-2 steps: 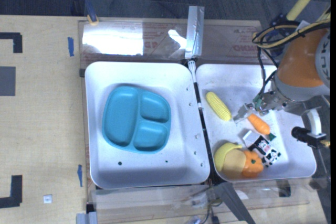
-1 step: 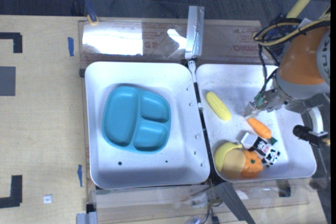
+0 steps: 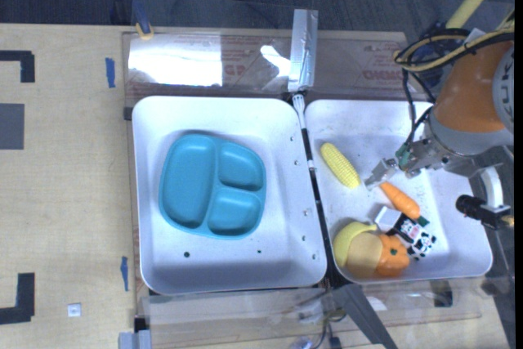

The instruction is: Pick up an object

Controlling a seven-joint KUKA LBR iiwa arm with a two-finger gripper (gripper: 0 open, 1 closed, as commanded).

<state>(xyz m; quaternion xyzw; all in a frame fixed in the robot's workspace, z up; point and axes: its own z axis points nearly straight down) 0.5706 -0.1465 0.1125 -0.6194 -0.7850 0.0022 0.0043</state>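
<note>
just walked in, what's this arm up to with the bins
The arm's gripper is low over the right bin, just above the carrot and right of the corn cob. Nothing shows between its fingers. More toy food lies piled at the bin's near edge. The left bin holds a blue divided plate.

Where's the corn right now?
The corn lies in the right bin, near its left wall, up-left of the carrot and above the yellow fruit.

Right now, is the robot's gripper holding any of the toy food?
Gripper: above the right bin, just above the carrot; nothing visibly held; open or closed cannot be told.
</note>
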